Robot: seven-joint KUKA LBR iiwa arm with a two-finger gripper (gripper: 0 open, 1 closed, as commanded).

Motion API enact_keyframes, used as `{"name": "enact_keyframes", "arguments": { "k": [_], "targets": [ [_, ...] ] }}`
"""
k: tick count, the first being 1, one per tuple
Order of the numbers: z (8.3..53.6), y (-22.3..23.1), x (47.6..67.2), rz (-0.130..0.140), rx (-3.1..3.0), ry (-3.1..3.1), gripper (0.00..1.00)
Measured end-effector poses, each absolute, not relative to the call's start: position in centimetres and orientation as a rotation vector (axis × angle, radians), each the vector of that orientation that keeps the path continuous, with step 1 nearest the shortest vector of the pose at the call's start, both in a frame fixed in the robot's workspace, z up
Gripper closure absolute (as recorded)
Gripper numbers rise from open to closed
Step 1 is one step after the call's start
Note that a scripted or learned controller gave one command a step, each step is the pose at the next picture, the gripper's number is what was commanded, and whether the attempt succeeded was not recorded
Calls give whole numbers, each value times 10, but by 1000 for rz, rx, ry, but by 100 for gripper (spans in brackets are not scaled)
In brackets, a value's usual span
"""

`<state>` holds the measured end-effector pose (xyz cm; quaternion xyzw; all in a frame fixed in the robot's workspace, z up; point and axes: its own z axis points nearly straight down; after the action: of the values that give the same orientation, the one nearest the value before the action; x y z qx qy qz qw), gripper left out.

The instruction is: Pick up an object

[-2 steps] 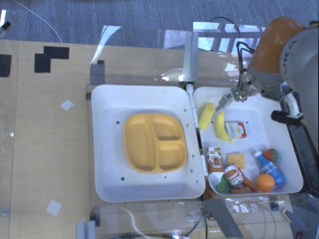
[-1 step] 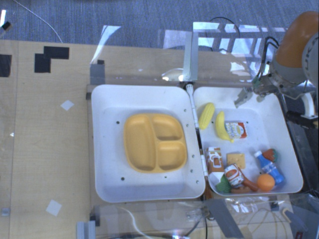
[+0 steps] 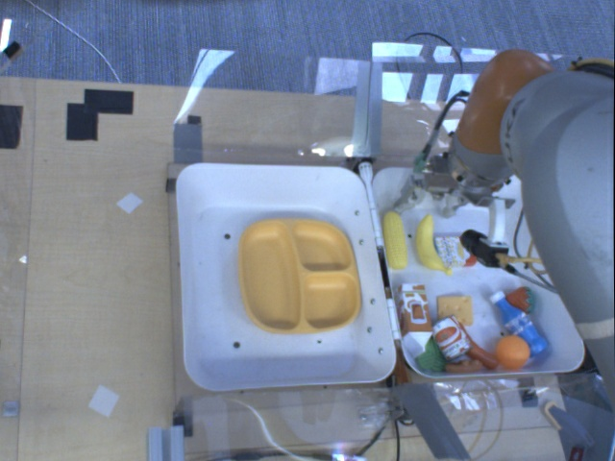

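Note:
The right bin holds several toy foods. A yellow corn cob and a banana lie side by side at its left, with a white packet beside them. Lower down are a small carton, a cracker, a red and white can, an orange and a blue bottle. My gripper hangs over the far end of this bin, just above the banana's top, pointing down below the orange band. Nothing is seen held in it.
The left bin carries a yellow divided plate at its middle. A low wall separates the two bins. The grey arm covers the right bin's right side. Clear plastic brackets stand behind the bins.

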<state>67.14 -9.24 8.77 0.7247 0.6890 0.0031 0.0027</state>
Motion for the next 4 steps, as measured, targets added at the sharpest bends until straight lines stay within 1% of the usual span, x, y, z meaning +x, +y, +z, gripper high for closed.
{"name": "enact_keyframes", "arguments": {
  "k": [1,2,3,4],
  "targets": [
    [88,-88,641,6,2300,2130,0],
    [88,-89,636,10,2071,2351,0],
    [88,-94,668,2,1839,2546,0],
    [103,-93,673,13,1824,2539,100]
  ]
}}
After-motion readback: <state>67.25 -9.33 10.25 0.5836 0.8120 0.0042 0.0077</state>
